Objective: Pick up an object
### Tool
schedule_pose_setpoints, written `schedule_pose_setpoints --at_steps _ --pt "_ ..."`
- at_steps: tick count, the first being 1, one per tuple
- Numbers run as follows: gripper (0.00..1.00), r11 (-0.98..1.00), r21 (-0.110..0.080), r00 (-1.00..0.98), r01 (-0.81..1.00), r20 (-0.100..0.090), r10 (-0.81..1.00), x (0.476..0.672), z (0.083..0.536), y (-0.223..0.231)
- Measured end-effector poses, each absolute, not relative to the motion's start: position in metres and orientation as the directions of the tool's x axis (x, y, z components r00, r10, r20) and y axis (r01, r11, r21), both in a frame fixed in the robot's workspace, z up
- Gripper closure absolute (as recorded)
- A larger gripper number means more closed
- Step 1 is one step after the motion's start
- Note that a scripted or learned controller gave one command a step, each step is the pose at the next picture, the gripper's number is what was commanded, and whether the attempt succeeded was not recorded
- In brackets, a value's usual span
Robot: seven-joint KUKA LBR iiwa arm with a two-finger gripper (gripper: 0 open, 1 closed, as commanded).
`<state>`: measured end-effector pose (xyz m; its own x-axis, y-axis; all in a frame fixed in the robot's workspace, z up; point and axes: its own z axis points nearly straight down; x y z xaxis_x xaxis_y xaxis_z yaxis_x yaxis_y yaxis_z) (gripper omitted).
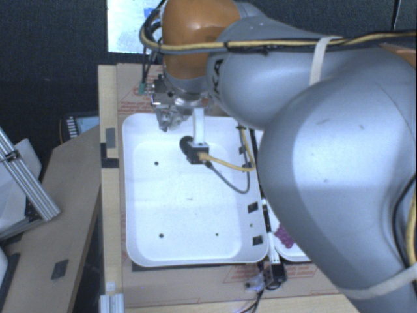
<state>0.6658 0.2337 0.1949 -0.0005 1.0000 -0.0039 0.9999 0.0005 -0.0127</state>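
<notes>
Grey metal pincer [168,119] poised over the far edge of your left white bin [140,243], its grip state cannot be told, orange band [195,28] above it, purple object [284,237] in the right bin [294,256], mostly hidden by your arm [326,149].

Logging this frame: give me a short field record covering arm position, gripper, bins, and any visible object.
arm: grey arm reaching in from the right, its orange band over the far edge of the left bin
gripper: gripper low over the far end of the left bin; nothing seen between its fingers
left bin: white bin, bare floor in view
right bin: white bin, mostly hidden by the arm
visible object: purple item in the right bin, partly hidden
</notes>
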Motion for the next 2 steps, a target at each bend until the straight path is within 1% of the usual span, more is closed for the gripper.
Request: schedule_pose_setpoints --at_steps 1,2 --pt "1.00 0.000 0.003 0.000 1.000 0.002 1.000 0.669 0.217 0.234" --pt "1.00 0.005 0.016 -0.005 1.000 0.006 1.000 0.633 0.350 0.235"
